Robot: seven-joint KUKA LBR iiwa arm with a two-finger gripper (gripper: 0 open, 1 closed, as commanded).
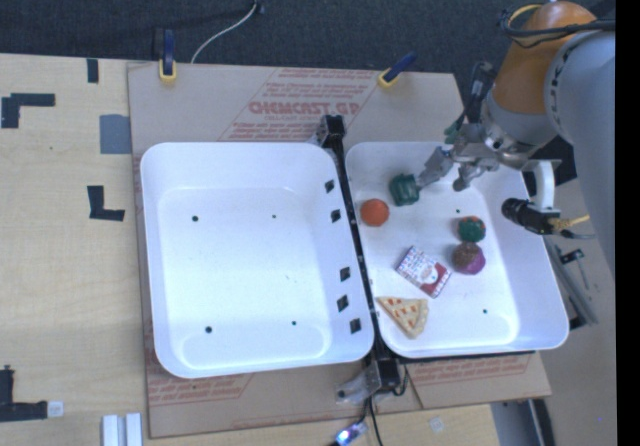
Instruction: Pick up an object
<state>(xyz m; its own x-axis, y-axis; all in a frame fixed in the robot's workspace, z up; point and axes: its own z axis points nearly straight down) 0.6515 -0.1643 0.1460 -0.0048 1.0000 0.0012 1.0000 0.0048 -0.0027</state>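
The right bin [500,329] holds several small objects. A dark green block [404,189] lies near its back left, with an orange ball [374,212] beside it by the divider. Further right sit a green and red fruit [471,229] and a purple fruit [468,257]. A red and white box [423,270] and a tan pizza-like wedge [404,314] lie toward the front. My gripper [448,176] hangs over the back of this bin, open, with nothing between its fingers. Its left finger [432,172] is just right of the green block.
The left bin [170,234] stands beside the right one, with a black divider strip [345,234] between them. The arm [545,74] comes in from the upper right. Both bins rest on a cardboard sheet [290,104] held by clamps at the back.
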